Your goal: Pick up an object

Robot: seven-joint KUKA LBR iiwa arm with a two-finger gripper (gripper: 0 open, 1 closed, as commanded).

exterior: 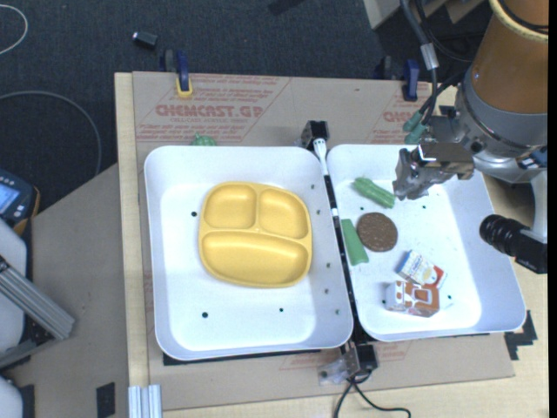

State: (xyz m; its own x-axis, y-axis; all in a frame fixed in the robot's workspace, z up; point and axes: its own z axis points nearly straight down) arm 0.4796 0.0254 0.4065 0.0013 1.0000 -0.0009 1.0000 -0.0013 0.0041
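Note:
The gripper (409, 189) hangs over the back of the right bin (487, 312), just right of a green stick (373, 192) lying at a slant. Nothing shows between its dark fingers. In front of it lies a brown round disc (378, 231). Another green stick (352, 241) rests along the bin's left wall. A crumpled white and orange packet (416, 287) sits toward the bin's front.
A yellow divided plate (255, 233) lies in the left bin (174, 320). A black divider strip (333, 207) runs between the bins. Blue clamps (182, 70) hold the brown board at the back. A black cylinder (513, 238) juts in at the right bin's edge.

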